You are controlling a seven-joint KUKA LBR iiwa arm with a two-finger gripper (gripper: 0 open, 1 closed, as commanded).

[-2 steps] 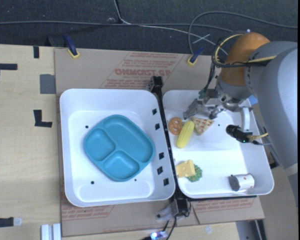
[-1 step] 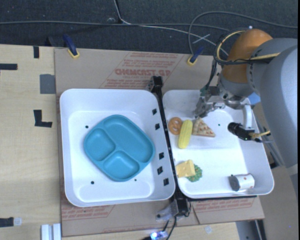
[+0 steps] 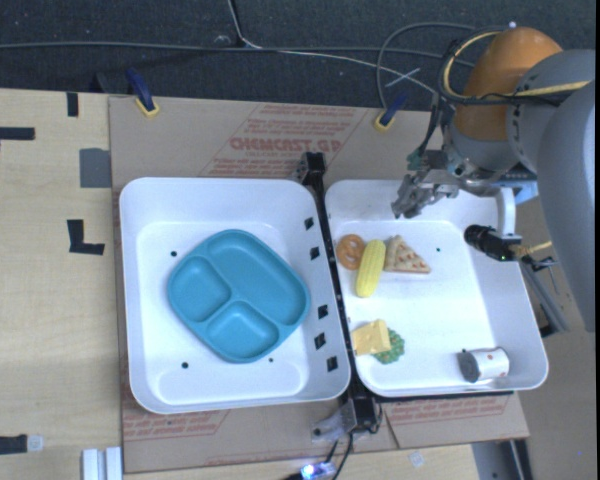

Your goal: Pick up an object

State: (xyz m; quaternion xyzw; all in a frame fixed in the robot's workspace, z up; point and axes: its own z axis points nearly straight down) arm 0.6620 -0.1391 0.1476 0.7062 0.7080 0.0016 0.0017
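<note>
Brown cardboard [image 3: 280,138], printed in red with lettering that reads roughly "CHEMCAST GP", covers a pale wooden bench [image 3: 40,268] and carries two shallow white bins side by side; two blue-and-yellow clamps [image 3: 142,94] pin its far edge, and dark carpet with trailing cables lies beyond. The left bin [image 3: 140,203] holds a blue divided plate [image 3: 238,294]. In the right bin [image 3: 500,308], toy food sits near the dividing wall: a pretzel [image 3: 350,251] touching a yellow corn cob [image 3: 370,268], a waffle wedge [image 3: 408,258] just beside it, and nearer the camera a cheese block with a green leafy piece [image 3: 378,341]. A small grey-and-white cylinder [image 3: 483,364] lies in the near right corner. The grey arm's gripper [image 3: 417,194] hangs over the bin's far edge, above the waffle wedge, holding nothing visible; whether it is spread or closed cannot be told.
</note>
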